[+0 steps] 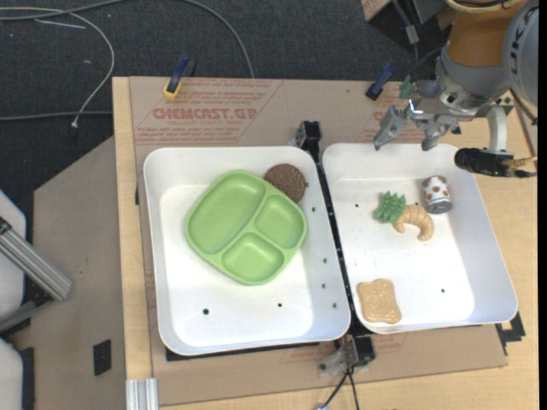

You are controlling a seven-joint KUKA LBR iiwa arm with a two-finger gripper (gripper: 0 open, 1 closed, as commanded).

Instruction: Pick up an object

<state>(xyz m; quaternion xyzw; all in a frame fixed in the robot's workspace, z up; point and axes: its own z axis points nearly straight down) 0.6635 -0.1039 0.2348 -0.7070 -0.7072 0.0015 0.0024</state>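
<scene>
Bench (214, 109): brown board surface bearing two shallow white bins side by side. Left bin (171, 314): held a green divided plate (246, 226) with three compartments, set slantwise near its middle; a round brown cookie-like disc (285, 178) lay touching the plate's upper right rim. Right bin (479, 263): held four small items. Arm (487, 24): grey with an orange band, stood above the right bin's far edge. Gripper (412, 135): hung over that far rim, its two fingers spread apart with nothing between them, well clear of every item. Tan bread slice (379, 301): lay near the front left corner. Croissant (416, 222): lay mid-bin, touching a green leafy piece (391, 207) on its left. Small can (437, 194): red-labelled, lay just beside the croissant, to its upper right.
</scene>
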